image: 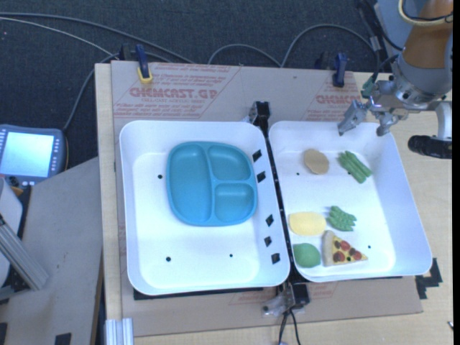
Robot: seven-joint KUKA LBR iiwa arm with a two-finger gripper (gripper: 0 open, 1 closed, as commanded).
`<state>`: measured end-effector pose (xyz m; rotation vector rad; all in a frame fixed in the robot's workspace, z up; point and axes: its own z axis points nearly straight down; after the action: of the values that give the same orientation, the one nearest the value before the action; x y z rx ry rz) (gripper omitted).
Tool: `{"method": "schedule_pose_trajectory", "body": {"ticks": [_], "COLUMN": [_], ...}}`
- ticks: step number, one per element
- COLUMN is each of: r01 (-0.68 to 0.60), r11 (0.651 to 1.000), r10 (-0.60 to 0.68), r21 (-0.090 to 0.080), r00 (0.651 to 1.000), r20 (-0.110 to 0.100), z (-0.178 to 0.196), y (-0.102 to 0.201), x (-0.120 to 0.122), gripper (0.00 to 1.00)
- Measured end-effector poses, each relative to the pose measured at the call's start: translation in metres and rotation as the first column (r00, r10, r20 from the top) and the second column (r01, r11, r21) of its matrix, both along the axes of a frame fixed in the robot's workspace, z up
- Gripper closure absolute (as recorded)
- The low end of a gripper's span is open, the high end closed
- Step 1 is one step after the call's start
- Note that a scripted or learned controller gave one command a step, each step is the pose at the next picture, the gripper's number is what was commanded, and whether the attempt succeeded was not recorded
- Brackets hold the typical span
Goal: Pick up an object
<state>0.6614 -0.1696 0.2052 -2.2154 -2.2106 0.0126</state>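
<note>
Two white bins [136,192] fill our bench; we see the gripper [368,121] spread apart, holding nothing, over the right bin's [410,214] far edge.

Arm [425,20] cut off at 1 o'clock corner; grey screen device [29,153] cropped at 9 o'clock edge; print on board [172,92] partly unreadable.

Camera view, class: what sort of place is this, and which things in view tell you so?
Probably a robotics lab test bench. A robot arm's gripper hangs over two white bins, toy food such as a pizza slice lies in one, and cables trail across the floor.
</note>
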Motion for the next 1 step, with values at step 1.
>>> {"method": "schedule_pose_trajectory", "body": {"ticks": [1], "r01": [-0.003], "r11": [1.0], "r10": [0.003], "r21": [-0.002], "r00": [1.0], "r20": [0.014], "z": [0.0083], "y": [0.0004], "x": [0.0031], "gripper": [0.0]}}
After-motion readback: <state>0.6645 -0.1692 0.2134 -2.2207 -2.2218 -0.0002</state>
